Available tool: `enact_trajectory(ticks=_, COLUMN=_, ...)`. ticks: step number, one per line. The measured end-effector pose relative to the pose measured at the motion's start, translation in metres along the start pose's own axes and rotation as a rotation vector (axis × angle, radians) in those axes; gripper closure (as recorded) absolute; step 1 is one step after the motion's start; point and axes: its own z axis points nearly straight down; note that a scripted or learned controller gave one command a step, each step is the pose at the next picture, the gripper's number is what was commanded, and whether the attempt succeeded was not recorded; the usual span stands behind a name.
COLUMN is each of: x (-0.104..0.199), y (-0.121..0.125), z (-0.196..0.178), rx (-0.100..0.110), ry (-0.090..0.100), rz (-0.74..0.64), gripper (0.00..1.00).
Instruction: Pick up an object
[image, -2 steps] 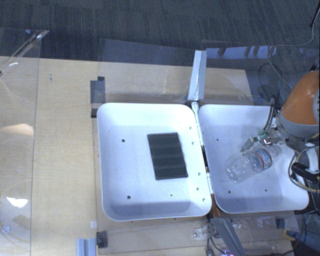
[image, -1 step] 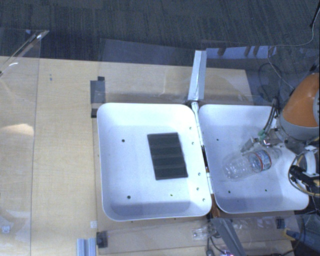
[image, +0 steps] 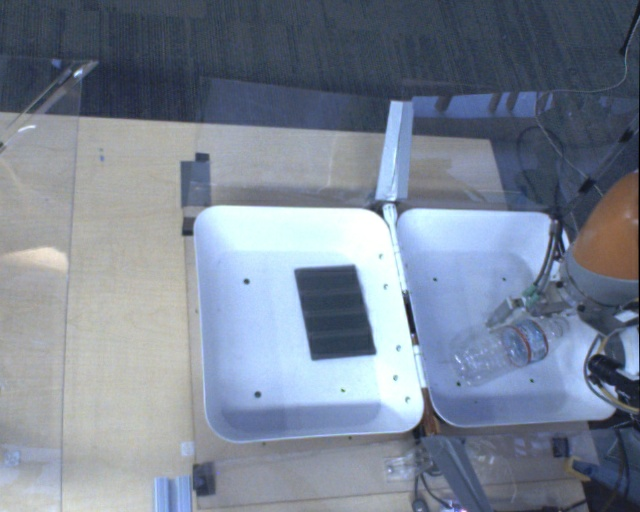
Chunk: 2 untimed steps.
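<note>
Right now my arm (image: 610, 245) reaches in from the right side of the picture, its orange band rounding over the far right edge of the right-hand bin (image: 450, 235). My gripper (image: 528, 300) hangs low inside that bin, and how wide it is set I cannot tell, because the tip is small and tangled with cables against the white floor. A clear plastic bottle (image: 500, 350) lies on its side in the same bin, just below and a little to the left of my gripper in the picture. Its long axis runs at a slant, from a lower-left end near the middle of the bin floor up to an upper-right end that comes very close to my gripper; whether the two touch is hard to say, so I would not claim contact. Nothing appears to be held. To take the bottle, I judge I would need to shift down and left toward its middle and close across its narrow width, not along its length. The left-hand bin (image: 230, 300) holds a dark, ridged flat pad (image: 335, 312), well apart from me.
</note>
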Motion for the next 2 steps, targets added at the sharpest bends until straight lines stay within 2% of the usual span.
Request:
enact_trajectory(ticks=1, x=0.008, y=-0.047, z=-0.001, rx=-0.002, ry=-0.001, rz=0.078, gripper=0.0)
enact_trajectory(ticks=2, x=0.008, y=-0.044, z=-0.013, rx=-0.009, ry=-0.002, rz=0.077, gripper=1.0)
